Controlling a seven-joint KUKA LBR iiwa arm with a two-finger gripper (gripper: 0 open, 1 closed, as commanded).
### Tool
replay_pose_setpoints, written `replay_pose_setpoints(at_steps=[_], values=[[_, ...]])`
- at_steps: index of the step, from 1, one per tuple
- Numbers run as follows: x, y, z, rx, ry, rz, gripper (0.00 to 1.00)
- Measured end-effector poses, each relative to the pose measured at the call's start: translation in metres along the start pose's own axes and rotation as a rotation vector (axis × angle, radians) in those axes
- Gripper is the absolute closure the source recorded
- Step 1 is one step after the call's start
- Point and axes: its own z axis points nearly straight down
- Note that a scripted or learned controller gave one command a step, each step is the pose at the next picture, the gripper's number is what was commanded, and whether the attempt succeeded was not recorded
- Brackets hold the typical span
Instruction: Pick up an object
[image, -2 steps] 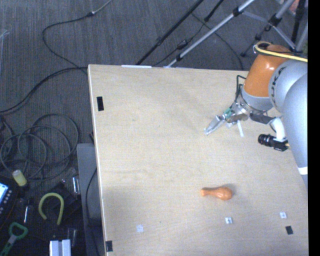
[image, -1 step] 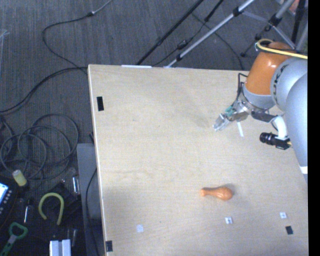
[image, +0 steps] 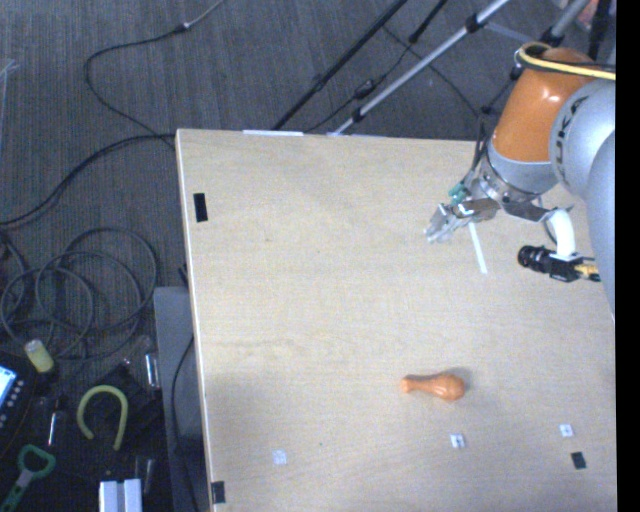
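An orange, gourd-shaped object (image: 435, 386) lies on the pale wooden bench top (image: 320, 300), toward the lower right. My gripper (image: 459, 249) hangs over the upper right of the bench, far above the object in the view and well apart from it. It is open: one grey finger (image: 439, 226) points left and a thin white finger (image: 479, 252) points down, with nothing between them. The grey arm with its orange band (image: 530, 110) comes in from the right edge.
Small dark and white markers (image: 457, 440) dot the bench near its lower edge, and a black mark (image: 200, 207) sits near the left edge. Cables and tools (image: 80, 330) lie on the floor left of the bench. Tripod legs (image: 420, 60) cross behind it.
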Motion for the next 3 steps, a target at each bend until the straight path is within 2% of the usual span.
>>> replay_pose_setpoints(at_steps=[1, 2, 3], values=[[-0.016, -0.002, -0.026, 0.003, -0.002, 0.379, 1.00], [-0.038, -0.068, -0.074, 0.003, -0.002, 0.189, 1.00], [0.029, -0.015, 0.025, 0.004, 0.001, 0.255, 1.00]])
